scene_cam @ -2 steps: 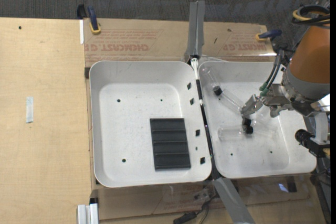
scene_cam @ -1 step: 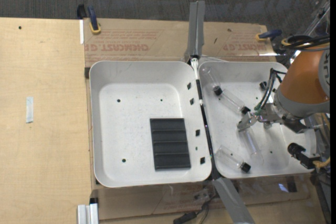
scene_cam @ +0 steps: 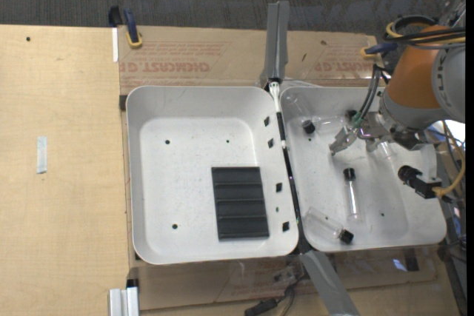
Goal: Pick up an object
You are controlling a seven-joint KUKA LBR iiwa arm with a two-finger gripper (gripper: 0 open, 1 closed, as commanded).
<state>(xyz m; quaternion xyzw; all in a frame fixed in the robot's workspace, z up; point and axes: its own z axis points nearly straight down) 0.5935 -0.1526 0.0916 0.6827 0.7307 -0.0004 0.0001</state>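
- The grey arm with the orange band (scene_cam: 415, 81) was seen reaching in from the right, and its two-finger gripper (scene_cam: 354, 138) was positioned over the upper middle of the right shallow white bin (scene_cam: 422, 233).
- Whether the gripper was wide, narrow or holding something could not be told, as its tip was small and tangled with cables at this slant.
- Three clear plastic tubes with black caps were seen in the right bin: one near the upper left (scene_cam: 311, 126), one lying lengthwise in the middle (scene_cam: 351, 195), and one by the lower wall (scene_cam: 332, 228).
- A flat black ribbed rectangular block (scene_cam: 240, 202) was seen lying in the left shallow white bin (scene_cam: 148, 181), well apart from the gripper.
- A slip was judged likely: the tubes were round, smooth and transparent, so one could be rolled aside or squeezed out when closed upon.
- The upper-left tube was judged awkward, since it lay near the bin's wall and a finger could be blocked there.
- The black block was judged hard to lift because it lay flat and low, with little edge offered.
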